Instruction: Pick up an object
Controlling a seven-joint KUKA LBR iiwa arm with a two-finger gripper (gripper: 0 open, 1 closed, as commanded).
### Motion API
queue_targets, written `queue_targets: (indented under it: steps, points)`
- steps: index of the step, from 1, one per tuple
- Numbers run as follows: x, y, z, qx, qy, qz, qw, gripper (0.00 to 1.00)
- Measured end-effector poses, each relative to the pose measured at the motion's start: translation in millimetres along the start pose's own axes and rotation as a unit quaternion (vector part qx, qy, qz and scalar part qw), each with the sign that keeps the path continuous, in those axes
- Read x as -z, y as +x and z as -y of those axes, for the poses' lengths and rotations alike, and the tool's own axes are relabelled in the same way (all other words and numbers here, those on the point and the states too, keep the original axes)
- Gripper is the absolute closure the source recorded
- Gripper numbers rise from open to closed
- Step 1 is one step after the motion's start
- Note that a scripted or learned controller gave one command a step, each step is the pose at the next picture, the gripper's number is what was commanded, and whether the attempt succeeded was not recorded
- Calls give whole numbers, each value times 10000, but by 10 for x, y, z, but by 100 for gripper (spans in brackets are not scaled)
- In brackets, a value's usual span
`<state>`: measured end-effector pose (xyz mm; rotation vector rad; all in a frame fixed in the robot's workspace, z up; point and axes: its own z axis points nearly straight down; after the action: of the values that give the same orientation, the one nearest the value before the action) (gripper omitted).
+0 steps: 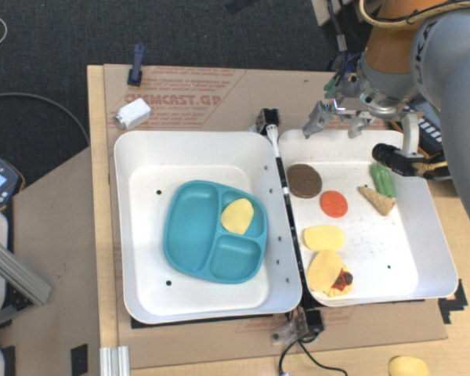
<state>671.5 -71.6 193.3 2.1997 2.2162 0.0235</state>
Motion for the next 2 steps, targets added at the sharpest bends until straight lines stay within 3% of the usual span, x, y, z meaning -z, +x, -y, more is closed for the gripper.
queue_targets:
  steps: [1,2]
  points:
    - [-68,54,719,-49,152,-22,9999,0]
    - [-49,460,1629,-37,166,-33,9998,0]
